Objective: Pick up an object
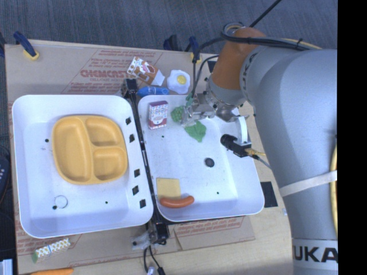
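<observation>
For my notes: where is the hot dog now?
The hot dog lies at the near edge of the right bin, just below the yellow cheese slice.

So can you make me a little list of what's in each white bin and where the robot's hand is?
left bin: yellow divided tray
right bin: red and white carton, green leafy toy, yellow cheese slice, hot dog sausage
outside the bins: fried egg toy, on the cardboard behind the right bin
hand: over the right bin's back edge, by the green leafy toy
hand holding something: cannot tell
</observation>
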You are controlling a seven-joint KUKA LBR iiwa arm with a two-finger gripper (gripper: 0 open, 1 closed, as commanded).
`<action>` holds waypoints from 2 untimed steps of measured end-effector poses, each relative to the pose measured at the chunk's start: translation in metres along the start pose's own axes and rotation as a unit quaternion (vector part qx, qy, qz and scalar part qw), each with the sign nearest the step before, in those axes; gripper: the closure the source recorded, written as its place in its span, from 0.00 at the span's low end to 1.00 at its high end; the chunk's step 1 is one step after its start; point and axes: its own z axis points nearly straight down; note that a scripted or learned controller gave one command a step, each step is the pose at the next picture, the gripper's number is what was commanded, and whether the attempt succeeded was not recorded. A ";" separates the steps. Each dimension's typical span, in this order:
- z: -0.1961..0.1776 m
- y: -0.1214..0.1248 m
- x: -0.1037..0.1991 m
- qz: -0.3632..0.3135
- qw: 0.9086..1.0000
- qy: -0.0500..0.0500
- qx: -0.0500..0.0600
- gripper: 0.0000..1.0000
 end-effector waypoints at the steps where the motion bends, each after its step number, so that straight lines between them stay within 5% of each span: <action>1: 0.000 0.000 0.000 0.000 1.000 0.000 0.000 0.00; 2: 0.011 -0.024 0.034 -0.154 0.988 0.000 0.000 0.00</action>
